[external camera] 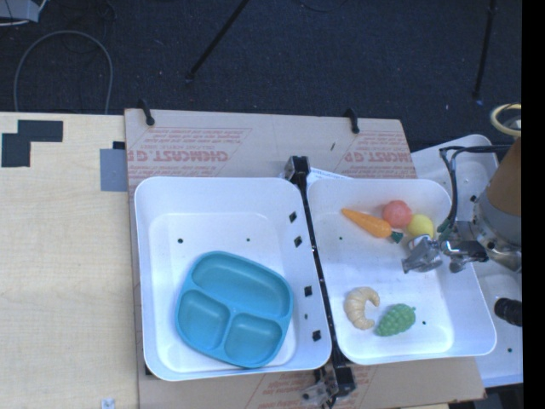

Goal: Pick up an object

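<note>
Reaching in from the right edge, the hand [417, 258] hung low over the right bin [464, 335], near that bin's right wall and about halfway down its length. Its metal fingers were small and blurred against the white floor, so whether they were spread or closed could not be told, and nothing could be seen between them. Behind it, the grey arm [502, 216] with its orange band ran off the right edge, with black cables looping above.

Just up and left of the hand lay a tight cluster of toy food: a yellow lemon [421, 225] closest to it, a red-pink tomato [396, 212] touching the lemon's left side, and an orange carrot [368, 222] stretching leftward from below the tomato, its green end pointing toward the hand. None of these touched the hand as far as the view showed. Farther down the bin, well apart from the hand, sat a pale croissant [364, 307] and, just beside it on the right, a green bunch of grapes [395, 319].

Across the black divider, the left bin [162, 203] held a blue compartment plate [232, 308] in its lower half. Both bins rested on a cardboard sheet [255, 147] laid on the pale wooden table [60, 271].
</note>
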You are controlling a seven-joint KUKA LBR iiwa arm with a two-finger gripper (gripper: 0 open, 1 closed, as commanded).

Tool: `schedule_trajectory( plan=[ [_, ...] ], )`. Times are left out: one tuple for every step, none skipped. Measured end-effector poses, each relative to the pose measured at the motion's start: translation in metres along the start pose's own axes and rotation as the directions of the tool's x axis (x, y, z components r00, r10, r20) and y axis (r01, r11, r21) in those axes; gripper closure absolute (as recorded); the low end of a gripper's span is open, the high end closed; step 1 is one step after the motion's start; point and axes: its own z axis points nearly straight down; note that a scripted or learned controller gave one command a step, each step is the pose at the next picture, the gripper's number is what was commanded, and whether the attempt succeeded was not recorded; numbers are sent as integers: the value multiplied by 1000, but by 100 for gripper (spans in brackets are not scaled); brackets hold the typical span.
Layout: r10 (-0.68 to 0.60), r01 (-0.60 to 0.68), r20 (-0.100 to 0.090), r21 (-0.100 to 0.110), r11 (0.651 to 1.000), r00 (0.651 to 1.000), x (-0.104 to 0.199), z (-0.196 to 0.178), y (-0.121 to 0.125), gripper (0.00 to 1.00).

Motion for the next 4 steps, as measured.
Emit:
schedule_trajectory(
  plan=[
    [0, 0, 0, 0, 1000, 1000, 0, 43, -3, 0],
    [0, 0, 0, 0, 1000, 1000, -9, 99, -3, 0],
    [5, -5, 0, -1, 1000, 1000, -10, 86, -4, 100],
    [-1, 1, 1, -5, 1000, 1000, -4, 40, 2, 100]
  ],
)
